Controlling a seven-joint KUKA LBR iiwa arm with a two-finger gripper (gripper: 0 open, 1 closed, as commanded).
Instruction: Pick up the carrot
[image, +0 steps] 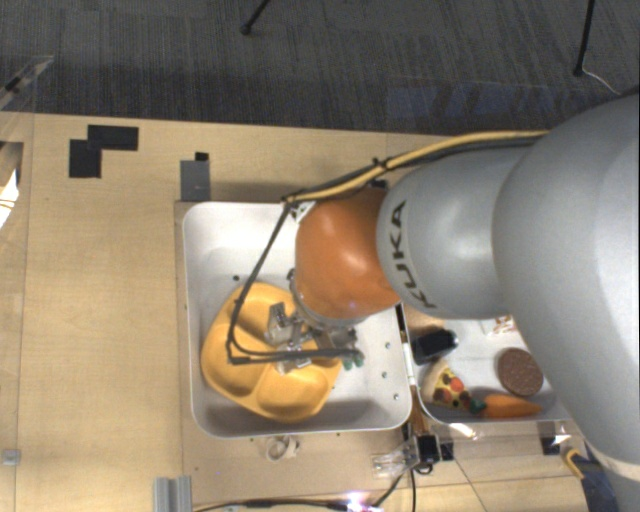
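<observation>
1. while the grey arm (500, 230) leans in from the right, its gripper (300, 345) hangs low over a big yellow object (250, 385) in the left bin (200, 300).
2. whether it is released or clenched, i cannot tell from up here.
3. the carrot (512, 406) lies in the right bin (430, 405), near its front edge, just below a brown round disc (521, 371) and well apart from the gripper.

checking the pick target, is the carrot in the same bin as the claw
No, the carrot lies in the right bin, while the claw is over the left bin.
</observation>
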